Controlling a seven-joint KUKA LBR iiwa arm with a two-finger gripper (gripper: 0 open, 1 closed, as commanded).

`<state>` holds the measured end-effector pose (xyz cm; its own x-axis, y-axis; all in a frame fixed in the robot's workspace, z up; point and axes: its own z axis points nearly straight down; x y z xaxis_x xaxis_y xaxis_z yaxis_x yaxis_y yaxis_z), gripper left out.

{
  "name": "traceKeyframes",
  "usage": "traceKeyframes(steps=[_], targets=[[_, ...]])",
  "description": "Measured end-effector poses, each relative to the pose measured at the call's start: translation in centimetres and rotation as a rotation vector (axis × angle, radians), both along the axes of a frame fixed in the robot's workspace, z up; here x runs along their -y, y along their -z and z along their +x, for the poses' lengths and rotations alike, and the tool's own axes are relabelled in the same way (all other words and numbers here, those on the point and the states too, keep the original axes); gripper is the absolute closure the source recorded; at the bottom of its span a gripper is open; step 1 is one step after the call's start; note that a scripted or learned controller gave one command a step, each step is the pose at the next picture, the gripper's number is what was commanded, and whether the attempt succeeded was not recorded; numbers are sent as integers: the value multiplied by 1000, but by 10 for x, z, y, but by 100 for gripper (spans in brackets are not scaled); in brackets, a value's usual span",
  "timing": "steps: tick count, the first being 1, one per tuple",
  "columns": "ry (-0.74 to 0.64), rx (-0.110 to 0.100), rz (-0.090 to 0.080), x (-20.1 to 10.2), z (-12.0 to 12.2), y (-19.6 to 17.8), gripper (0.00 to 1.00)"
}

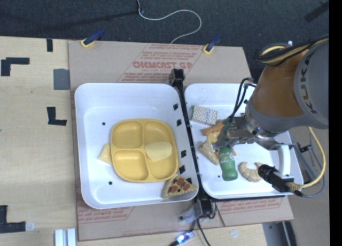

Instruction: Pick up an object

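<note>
- Where the gripper hangs low in the right bin, the green bottle lies just below it, long axis near vertical in view, cap toward the gripper;
- whether it is clenched or released cannot be told; wrist hides things beside the bottle.

Bench — cardboard sheet, two bins

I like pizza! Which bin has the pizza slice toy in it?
The left bin. The pizza slice lies in its near right corner, beside the yellow plate; the right bin holds the green bottle.
</note>
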<state>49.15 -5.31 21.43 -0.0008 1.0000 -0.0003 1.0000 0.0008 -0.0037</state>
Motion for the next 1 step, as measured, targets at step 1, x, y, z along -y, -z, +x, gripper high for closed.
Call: traceKeyframes(steps=[1], targets=[[-1, 1, 1, -3, 5, 0, 100]])
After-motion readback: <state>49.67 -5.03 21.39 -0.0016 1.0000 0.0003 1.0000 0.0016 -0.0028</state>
